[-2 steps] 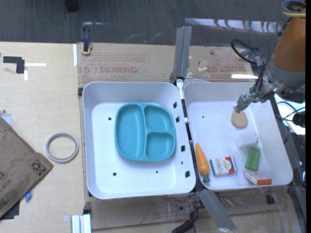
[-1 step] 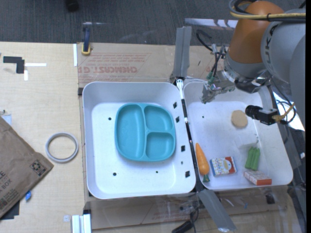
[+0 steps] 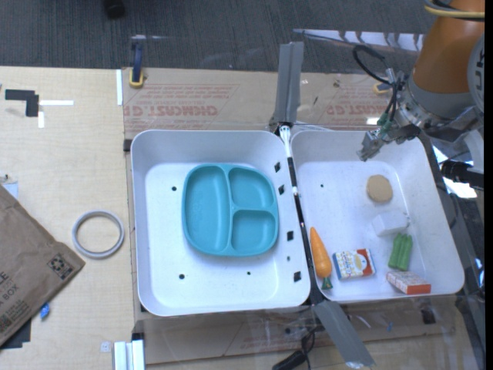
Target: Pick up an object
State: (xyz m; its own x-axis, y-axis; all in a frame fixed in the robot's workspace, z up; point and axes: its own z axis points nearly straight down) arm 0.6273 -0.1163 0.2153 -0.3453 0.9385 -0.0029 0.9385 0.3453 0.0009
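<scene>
Camera view: hand is seen poised above right bin, its opening not discernible; cookie below it is judged light, stiff, brittle, best gripped across its edges.

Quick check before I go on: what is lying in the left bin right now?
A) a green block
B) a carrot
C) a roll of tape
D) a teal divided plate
D: the teal divided plate lies in the middle of the left bin; the carrot is in the right bin.
</scene>
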